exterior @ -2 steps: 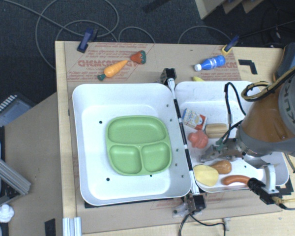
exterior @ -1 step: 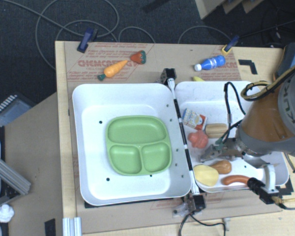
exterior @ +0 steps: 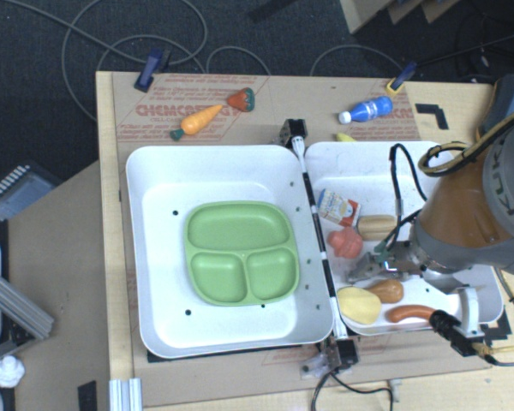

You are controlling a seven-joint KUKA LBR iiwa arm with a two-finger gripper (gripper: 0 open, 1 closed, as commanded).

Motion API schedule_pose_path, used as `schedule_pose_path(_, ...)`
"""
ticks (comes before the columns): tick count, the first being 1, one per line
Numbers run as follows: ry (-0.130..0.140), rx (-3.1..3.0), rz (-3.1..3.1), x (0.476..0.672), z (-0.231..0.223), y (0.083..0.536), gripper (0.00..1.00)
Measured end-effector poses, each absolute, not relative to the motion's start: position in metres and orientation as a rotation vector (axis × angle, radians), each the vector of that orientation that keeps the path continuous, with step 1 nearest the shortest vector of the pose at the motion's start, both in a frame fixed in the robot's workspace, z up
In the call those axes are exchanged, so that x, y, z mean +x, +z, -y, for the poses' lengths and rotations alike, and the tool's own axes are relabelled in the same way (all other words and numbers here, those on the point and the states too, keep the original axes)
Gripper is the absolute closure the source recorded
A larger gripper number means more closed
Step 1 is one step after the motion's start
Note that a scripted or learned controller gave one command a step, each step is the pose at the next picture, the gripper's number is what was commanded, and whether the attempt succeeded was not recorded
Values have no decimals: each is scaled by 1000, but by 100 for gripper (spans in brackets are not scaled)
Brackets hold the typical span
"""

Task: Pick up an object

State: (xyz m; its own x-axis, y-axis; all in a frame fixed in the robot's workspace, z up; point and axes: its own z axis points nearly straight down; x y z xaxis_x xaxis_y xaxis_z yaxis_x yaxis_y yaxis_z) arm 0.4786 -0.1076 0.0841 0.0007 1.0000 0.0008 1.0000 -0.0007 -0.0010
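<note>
Nearest the lens, along the front of the right bin [exterior: 488, 311], lie a pale yellow potato-like piece [exterior: 360, 305], a brown bun-shaped piece [exterior: 387, 291] and a red sausage [exterior: 408, 314], the first two touching. Just behind them sits a pink strawberry-like toy [exterior: 346, 243], then a tan roll [exterior: 377, 225] and a small printed carton [exterior: 337, 205] farther back.

From the camera view, my gripper [exterior: 379, 262] is down in this bin, among these toys, its metal fingers pointing left toward the divider. How wide they stand I cannot tell; the wrist hides too much, and I see nothing clearly between them.

The left bin [exterior: 154, 178] carries a green divided plate [exterior: 242, 253]. A toy carrot [exterior: 200, 119] and a blue bottle [exterior: 367, 110] lie on the bench behind the bins.

I judge this to be the reach-and-grasp step, not yet a lift. The next move calls for closing squarely on one piece, likely the pink toy or the brown one, without nudging neighbours, then rising straight.
</note>
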Motion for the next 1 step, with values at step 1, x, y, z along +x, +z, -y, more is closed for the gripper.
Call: schedule_pose_path(1,0,-2220,2224,555,107,85,0)
